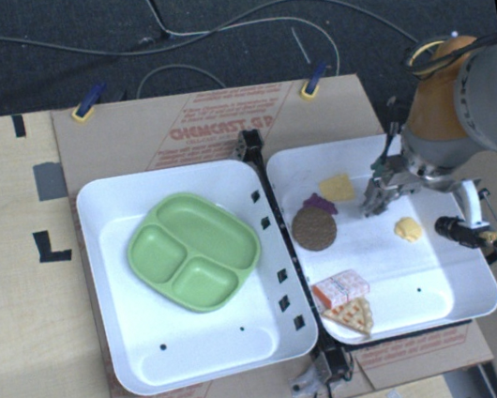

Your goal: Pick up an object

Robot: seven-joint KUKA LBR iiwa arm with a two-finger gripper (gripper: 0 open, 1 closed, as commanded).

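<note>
Two white bins: left bin (pixel 133 356) w/ green divided plate (pixel 194 250); right bin (pixel 466 298) w/ brown round cookie (pixel 314 228), red-white packet (pixel 340 288), waffle piece (pixel 352 317), yellow block (pixel 337 188), small yellow bit (pixel 408 230), purple bit (pixel 317 202). Arm (pixel 452 110) reaches in from right, gripper (pixel 377 199) low over right bin between yellow block & small yellow bit. Can't tell if fingers apart or together; nothing seen between them.
</note>
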